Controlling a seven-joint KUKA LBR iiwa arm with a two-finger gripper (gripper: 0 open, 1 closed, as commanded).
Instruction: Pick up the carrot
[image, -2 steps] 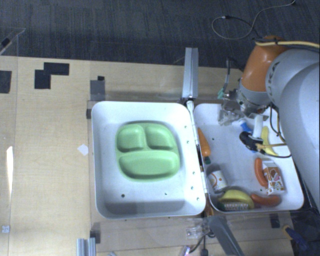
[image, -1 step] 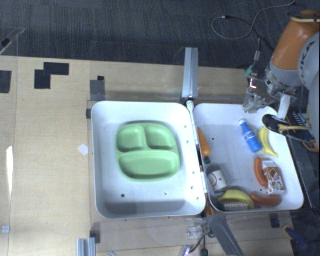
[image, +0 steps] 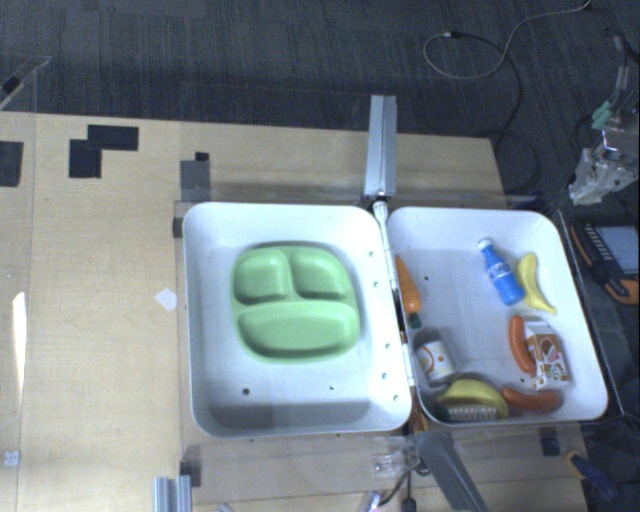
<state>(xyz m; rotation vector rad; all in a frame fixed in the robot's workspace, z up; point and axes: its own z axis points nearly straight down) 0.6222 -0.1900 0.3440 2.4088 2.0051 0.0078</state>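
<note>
The carrot (image: 407, 285) is a slim orange piece with a dark green tip at its near end. It lies in the right bin (image: 455, 235), lengthwise against that bin's left wall, beside the divider between the two bins. Nothing touches it or covers it. Just below its green tip stands a small can (image: 433, 358).
The right bin also holds a blue bottle (image: 500, 272), a yellow banana (image: 535, 282), a red sausage (image: 517, 343), a small carton (image: 547, 358) and a second banana (image: 470, 393) at the front. A green divided plate (image: 296, 302) fills the left bin (image: 210, 300). Pale equipment (image: 604, 168) sits off the bench at upper right.
</note>
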